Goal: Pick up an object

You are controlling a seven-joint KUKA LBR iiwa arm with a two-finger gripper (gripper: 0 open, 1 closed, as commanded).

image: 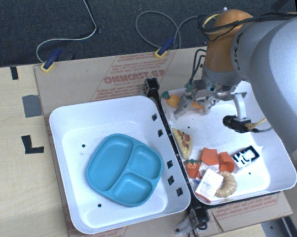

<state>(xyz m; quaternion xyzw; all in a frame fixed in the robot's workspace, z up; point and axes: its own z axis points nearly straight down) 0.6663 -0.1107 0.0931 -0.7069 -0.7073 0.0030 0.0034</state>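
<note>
My gripper hangs low over the far left corner of the right bin, below the orange wrist band. A small orange object lies right beside its tip; whether they touch is unclear. Further objects lie in the same bin: a pizza-slice toy, red-orange blocks, a white box with red print, a tan ring-shaped piece and a black-and-white item.
The left bin holds a blue divided plate. A black divider rail runs between the bins. The grey arm covers the right bin's far right side. Cables lie on the bench behind the bins.
</note>
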